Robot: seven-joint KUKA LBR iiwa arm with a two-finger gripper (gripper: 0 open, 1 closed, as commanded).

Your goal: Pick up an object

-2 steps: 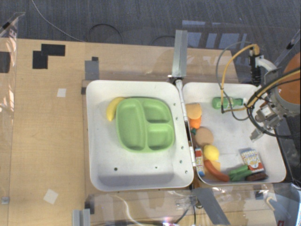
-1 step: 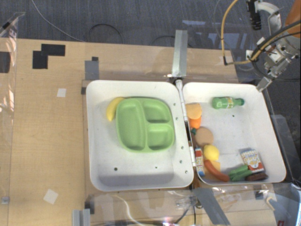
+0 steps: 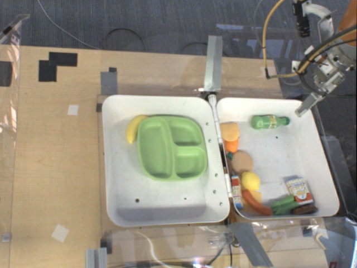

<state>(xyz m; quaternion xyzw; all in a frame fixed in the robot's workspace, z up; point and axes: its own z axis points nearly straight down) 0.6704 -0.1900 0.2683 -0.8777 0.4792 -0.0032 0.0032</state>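
My gripper (image 3: 302, 110) hangs over the back right corner of the right bin (image 3: 312, 149), just right of a green bottle (image 3: 269, 121) that lies on its side. Nothing shows in its grasp. Along that bin's left wall sit a tan bun-like piece (image 3: 230, 130), an orange piece (image 3: 231, 144), a brown round item (image 3: 242, 161) and a yellow lemon (image 3: 251, 181). At the front lie a red sausage (image 3: 256, 204), a green item (image 3: 284, 204), a dark item (image 3: 304, 209) and a small printed box (image 3: 297, 188).
The left bin (image 3: 120, 200) holds a green divided plate (image 3: 171, 147) with a yellow banana (image 3: 133, 128) at its left edge. A metal divider post (image 3: 213, 66) stands behind the two bins. Cables (image 3: 279, 15) loop above the arm at the top right.
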